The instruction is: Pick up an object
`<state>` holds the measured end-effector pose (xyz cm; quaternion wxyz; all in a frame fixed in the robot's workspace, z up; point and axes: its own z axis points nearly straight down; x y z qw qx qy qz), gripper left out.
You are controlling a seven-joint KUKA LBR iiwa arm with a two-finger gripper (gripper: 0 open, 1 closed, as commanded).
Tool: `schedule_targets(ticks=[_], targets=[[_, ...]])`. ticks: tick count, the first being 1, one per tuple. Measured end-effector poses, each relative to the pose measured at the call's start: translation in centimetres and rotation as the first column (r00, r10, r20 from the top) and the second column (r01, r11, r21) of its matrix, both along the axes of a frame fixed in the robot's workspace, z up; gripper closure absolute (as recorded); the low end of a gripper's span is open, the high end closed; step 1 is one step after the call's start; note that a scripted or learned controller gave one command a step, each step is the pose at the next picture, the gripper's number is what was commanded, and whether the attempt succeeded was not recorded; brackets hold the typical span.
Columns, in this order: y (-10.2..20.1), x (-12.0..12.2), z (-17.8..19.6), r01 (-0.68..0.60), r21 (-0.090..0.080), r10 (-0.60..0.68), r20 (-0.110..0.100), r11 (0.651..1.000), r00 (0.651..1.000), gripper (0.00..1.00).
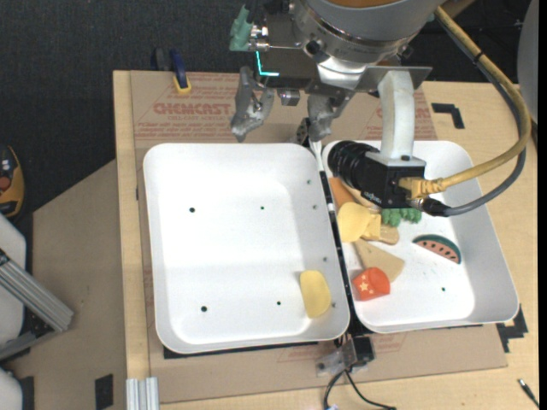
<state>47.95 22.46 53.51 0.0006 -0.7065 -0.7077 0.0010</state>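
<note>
The things you could pick lie low in both bins: a yellow oval piece alone near the front right corner of the left bin, and in the right bin a red piece, a tan wedge, a yellow lump and a watermelon slice crowded by the divider. Your gripper hangs above the back rim with its fingers spread and nothing between them, so I judge you're at the approach step. Next you'd need to centre over one piece, likely the lone yellow oval, then descend and close.
</note>
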Motion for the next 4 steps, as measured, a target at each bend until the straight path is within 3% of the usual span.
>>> schedule_targets(ticks=[1,2,3,4], targets=[[0.1,0.0,1.1,-0.002,0.002,0.002,0.004,1.0,1.0,1.0],[-11.2,1.9,-5.4,0.016,-0.004,-0.016,-0.005,1.0,1.0,1.0],[-5.6,0.2,-14.0,-0.003,-0.002,0.003,-0.009,1.0,1.0,1.0],[-0.4,-0.1,-1.4,-0.006,0.009,0.005,0.017,1.0,1.0,1.0]])
